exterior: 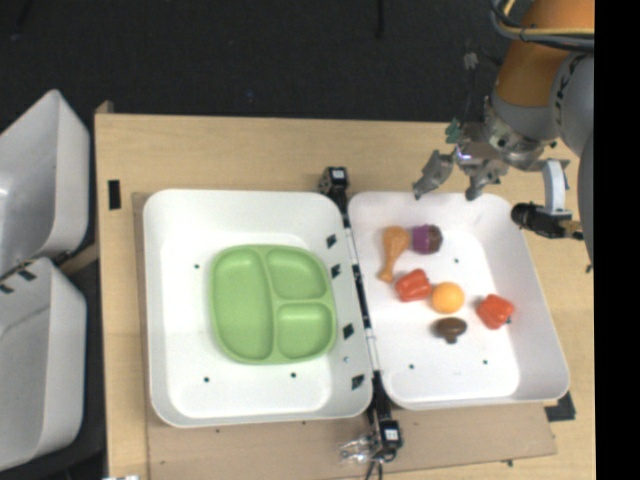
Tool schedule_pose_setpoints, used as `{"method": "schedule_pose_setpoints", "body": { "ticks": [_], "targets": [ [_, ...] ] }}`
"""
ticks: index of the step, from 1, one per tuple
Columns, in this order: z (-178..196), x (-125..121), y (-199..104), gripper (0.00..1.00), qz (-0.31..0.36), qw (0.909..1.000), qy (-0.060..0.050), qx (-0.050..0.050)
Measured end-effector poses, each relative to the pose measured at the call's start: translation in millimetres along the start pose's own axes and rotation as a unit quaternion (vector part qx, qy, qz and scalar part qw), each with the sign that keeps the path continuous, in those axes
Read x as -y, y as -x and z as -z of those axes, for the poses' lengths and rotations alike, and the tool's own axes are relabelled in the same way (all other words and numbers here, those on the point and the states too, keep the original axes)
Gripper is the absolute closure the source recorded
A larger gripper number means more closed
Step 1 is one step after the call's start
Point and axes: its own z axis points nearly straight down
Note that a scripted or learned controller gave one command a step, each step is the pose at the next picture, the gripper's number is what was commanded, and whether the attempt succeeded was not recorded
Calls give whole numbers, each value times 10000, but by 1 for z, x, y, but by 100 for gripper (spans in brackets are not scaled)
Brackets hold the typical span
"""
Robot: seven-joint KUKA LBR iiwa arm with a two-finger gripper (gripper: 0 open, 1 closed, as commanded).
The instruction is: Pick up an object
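In the camera view, above the far rim of the right-hand shallow white bin [530,298], you see the two-finger gripper [452,180] of the grey arm with its orange band [540,68]. Its fingers [432,180] are spread wide, nothing lies between them, and it hangs clear of the bin's contents.

The candidates for picking lie below and toward you from the gripper, clustered in the bin's middle. Nearest to it is the small purple round toy vegetable [427,238], just beside the orange-tan toy drumstick [392,250], whose long axis runs from the far right down to the near left. Closer to you sit a red toy pepper [413,286], touching or nearly touching a round orange ball-like fruit [447,296], then a brown mushroom-shaped toy [450,328] and a second red toy piece [494,311], well apart from the gripper.

The left-hand white bin [180,368] bears a green three-compartment plastic plate [270,303].

You may judge that the coming move turns on a short descent toward the purple piece, where the adjoining drumstick could crowd one finger.
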Motion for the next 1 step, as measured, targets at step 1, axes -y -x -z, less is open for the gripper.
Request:
{"method": "schedule_pose_setpoints", "body": {
  "ticks": [1],
  "targets": [
    [10, -2, 0, 0, 11, 10000, 70, 10]
  ]
}}
